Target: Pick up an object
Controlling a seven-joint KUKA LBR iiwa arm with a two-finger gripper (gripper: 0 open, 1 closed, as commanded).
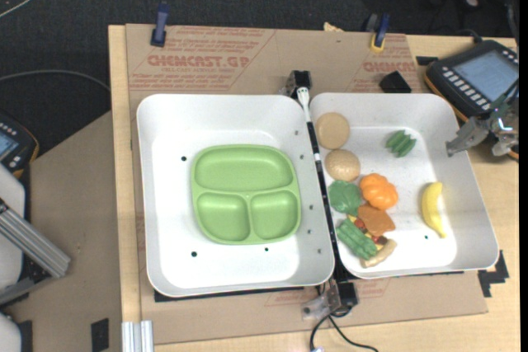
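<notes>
The right white bin holds several toy foods. Two tan round pieces lie by its left wall. A small green piece sits alone toward the back. An orange fruit rests in the middle, beside a leafy green piece. A yellow banana lies to the right. A pile of green, brown and tan pieces sits at the front. My gripper hangs over the bin's right rim, apart from every item, with nothing seen in it.
The left white bin carries a green divided plate. Both bins rest on a cardboard sheet held by two clamps. A control pendant lies at the back right, just behind the gripper.
</notes>
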